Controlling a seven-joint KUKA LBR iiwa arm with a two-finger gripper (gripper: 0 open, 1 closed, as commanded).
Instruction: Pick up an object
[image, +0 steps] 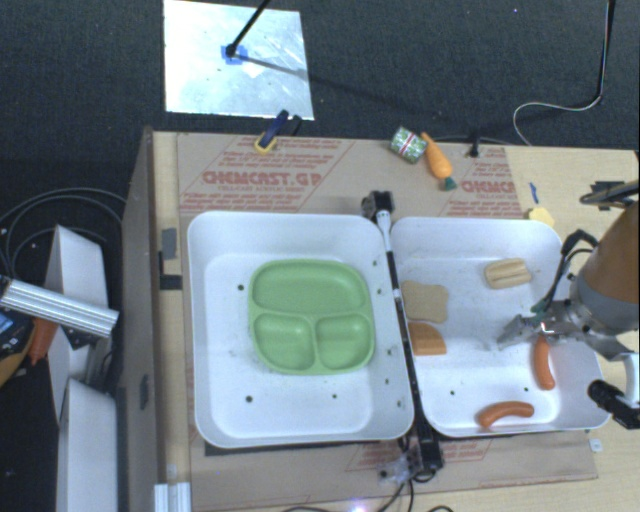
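You see the pincer (528, 330) spread apart in the right white bin (470, 250), pinching nothing. The small orange-red sausage (543, 364) lies just beside it at five o'clock, another curved one (505, 411) nearer the front rim.

The picture is bright but a bit fuzzy. The two white bins (300, 240) shine. A shiny sheet (240, 60) at the top glares. The dark floor (80, 60) looks grainy

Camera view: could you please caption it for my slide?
Gripper over right bin beside a sausage; green tray in left bin.
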